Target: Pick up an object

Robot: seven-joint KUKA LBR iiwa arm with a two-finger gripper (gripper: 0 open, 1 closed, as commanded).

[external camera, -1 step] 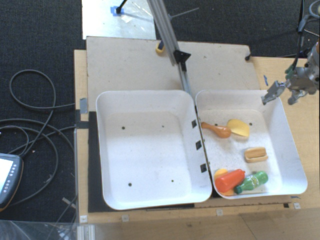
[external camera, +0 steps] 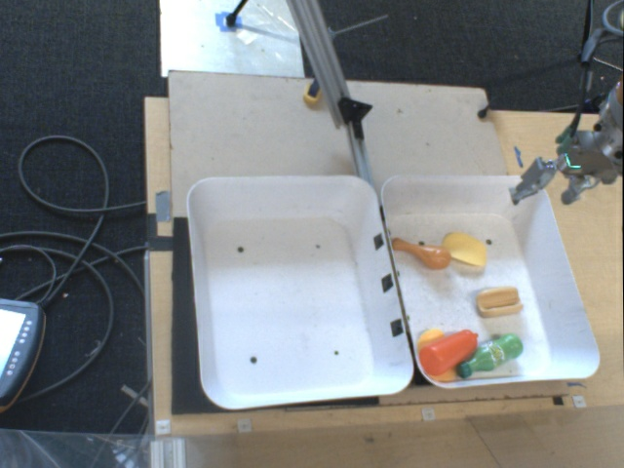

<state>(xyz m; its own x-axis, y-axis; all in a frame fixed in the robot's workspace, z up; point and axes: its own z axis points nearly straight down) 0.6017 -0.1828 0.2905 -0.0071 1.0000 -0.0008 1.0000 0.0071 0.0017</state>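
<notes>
**Toys lying in the right bin, hand hovering at its far right corner**

Five toys are lying in the right bin [external camera: 561,291]. A red pepper [external camera: 448,350] and a green bottle [external camera: 492,355] are sitting side by side, touching, against the near wall. A tan hot dog [external camera: 498,301] is lying just beyond them, apart from both. Farther back, a brown drumstick [external camera: 425,253] is pointing toward the divider between the bins, with a yellow piece [external camera: 467,250] just beside its thick end. The left bin [external camera: 283,291] is standing alongside, its wall meeting that of the right bin. The hand [external camera: 549,183] is hanging over the far right corner of the right bin, well apart from every toy; its two fingers are spreading open with nothing between them. The arm [external camera: 609,135] is entering from the right edge. Both bins are resting on the bench [external camera: 253,125]. A grey pole [external camera: 322,47] is slanting across the bench toward the bins, and black cables [external camera: 58,222] are looping on the dark floor at left.
</notes>
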